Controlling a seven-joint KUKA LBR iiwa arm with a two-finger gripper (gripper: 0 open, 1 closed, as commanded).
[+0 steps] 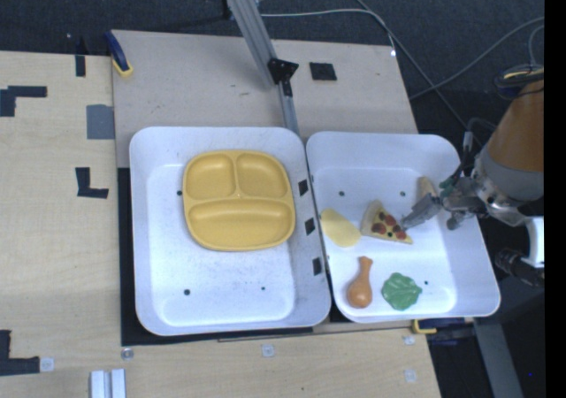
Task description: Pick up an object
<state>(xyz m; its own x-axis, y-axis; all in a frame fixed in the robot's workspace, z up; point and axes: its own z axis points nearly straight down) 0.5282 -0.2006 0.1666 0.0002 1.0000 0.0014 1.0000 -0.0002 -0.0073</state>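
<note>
my gripper sits low in the right bin, just beside the pizza slice. i can't tell its state.

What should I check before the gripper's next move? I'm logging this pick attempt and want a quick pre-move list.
1. Gripper near a target: ok, its tip sits at the right edge of the pizza slice in the right bin.
2. Object held between the fingers: not ok, nothing visibly gripped.
3. Finger opening: cannot tell at this size.
4. Neighbours apart from the slice: ok, the yellow piece, drumstick and green piece lie separate.
5. Small tan object beside the gripper: cannot tell whether they touch.
6. Yellow tray away from the action: ok, it lies in the left bin.
</note>
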